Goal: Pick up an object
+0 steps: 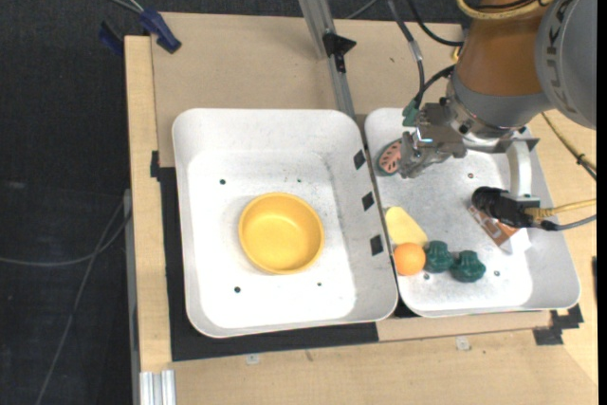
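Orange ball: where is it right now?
In the right bin, near its front-left corner: the orange ball sits just below the yellow wedge and left of the green toy.

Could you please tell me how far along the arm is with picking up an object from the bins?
Done so far: the gripper has been brought over the right bin, close to a round reddish object at its upper left corner. In hand: nothing shows between its fingers. Left: the grasp and lift. The orange ball, yellow piece and green toy lie in that bin, the yellow bowl in the left bin.
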Controlling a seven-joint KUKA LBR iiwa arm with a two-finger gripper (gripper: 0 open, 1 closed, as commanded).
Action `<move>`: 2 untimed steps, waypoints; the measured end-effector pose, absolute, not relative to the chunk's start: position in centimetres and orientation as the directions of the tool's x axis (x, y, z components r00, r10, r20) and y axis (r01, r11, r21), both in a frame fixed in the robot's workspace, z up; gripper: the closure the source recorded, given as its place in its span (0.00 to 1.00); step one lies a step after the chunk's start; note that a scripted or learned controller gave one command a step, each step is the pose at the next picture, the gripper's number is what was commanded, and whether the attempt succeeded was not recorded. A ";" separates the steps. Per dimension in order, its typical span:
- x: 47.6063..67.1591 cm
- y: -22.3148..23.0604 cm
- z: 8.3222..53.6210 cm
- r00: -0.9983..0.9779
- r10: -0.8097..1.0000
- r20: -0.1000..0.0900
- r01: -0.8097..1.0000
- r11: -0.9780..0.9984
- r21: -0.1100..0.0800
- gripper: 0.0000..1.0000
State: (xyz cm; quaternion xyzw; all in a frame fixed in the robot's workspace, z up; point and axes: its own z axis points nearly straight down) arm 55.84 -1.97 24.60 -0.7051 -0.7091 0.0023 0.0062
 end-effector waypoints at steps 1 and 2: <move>57.7 2.9 23.9 -0.005 1.000 0.003 1.000 0.005 -0.001 1.00; 58.4 7.9 24.7 -0.006 1.000 0.003 1.000 0.006 0.002 1.00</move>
